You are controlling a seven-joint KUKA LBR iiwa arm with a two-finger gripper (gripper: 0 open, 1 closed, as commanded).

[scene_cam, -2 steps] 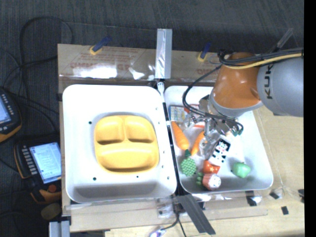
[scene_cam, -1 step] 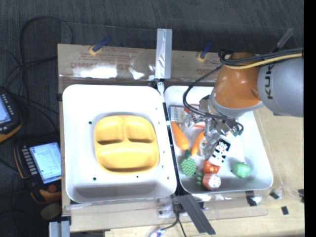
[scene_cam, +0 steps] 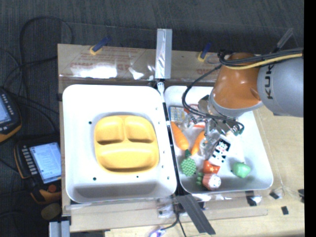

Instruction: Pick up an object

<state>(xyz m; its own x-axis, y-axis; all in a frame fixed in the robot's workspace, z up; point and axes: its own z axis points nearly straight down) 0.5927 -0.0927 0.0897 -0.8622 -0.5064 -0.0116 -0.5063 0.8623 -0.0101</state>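
toys lay jumbled in the right bin (scene_cam: 261, 154): an orange carrot (scene_cam: 179, 136), a green bumpy piece (scene_cam: 188, 166), a green piece (scene_cam: 241, 170) at the near right, a red-and-white piece (scene_cam: 212, 180) and a black-and-white dotted block (scene_cam: 219, 151). the hand (scene_cam: 212, 141) hung low over the middle of this pile, just beside the dotted block; whether it was open or closed could not be told. the left bin (scene_cam: 74, 132) carried a yellow divided tray (scene_cam: 126, 142). the step looked like the descent onto a pick. next, it would need to close on one piece and lift straight up.
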